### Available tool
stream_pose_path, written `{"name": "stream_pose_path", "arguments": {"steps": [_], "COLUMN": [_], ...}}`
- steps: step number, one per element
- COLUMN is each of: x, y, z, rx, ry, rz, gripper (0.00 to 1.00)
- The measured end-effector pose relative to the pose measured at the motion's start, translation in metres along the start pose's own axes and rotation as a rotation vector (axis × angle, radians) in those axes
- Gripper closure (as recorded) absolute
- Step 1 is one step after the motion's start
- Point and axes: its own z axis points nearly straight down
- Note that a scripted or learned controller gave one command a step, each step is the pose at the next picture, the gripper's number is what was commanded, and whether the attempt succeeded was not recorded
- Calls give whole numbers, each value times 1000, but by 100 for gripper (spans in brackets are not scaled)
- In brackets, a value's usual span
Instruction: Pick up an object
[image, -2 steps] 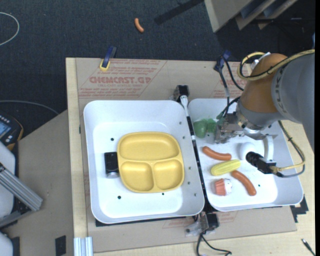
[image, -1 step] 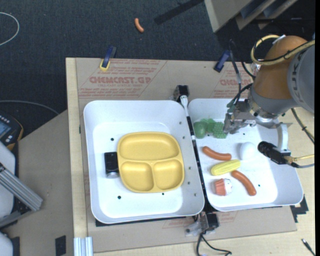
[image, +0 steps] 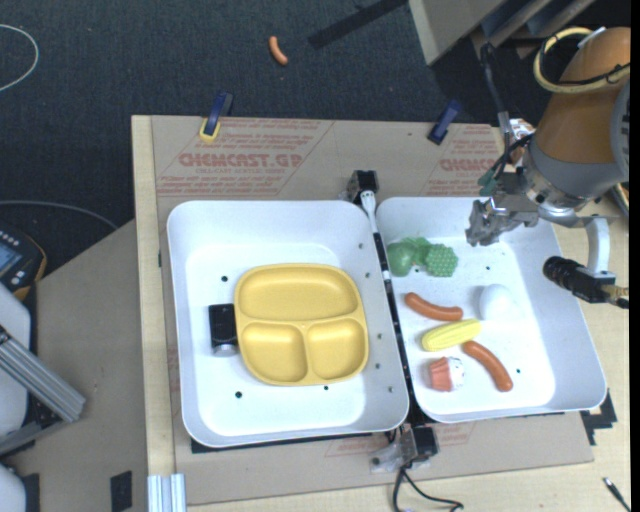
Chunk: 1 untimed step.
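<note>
My claw (image: 483, 232) hung over the right bin's (image: 560, 390) far end; I could not tell its state, and nothing sat in it. The green broccoli (image: 422, 257) lay nearest, just leftward and nearer the camera, its long axis crosswise.

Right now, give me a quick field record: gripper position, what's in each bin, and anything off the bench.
gripper: over the right bin's far side, nothing seen in it
right bin: green broccoli, two sausages, corn cob, white egg, small red-and-white piece
left bin: yellow divided plate, black block beside it
off bench: orange piece on the floor
</note>
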Motion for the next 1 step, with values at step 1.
{"name": "stream_pose_path", "arguments": {"steps": [1], "x": [0], "y": [1], "z": [-5], "rx": [2], "ry": [0], "rz": [0], "gripper": [100]}}
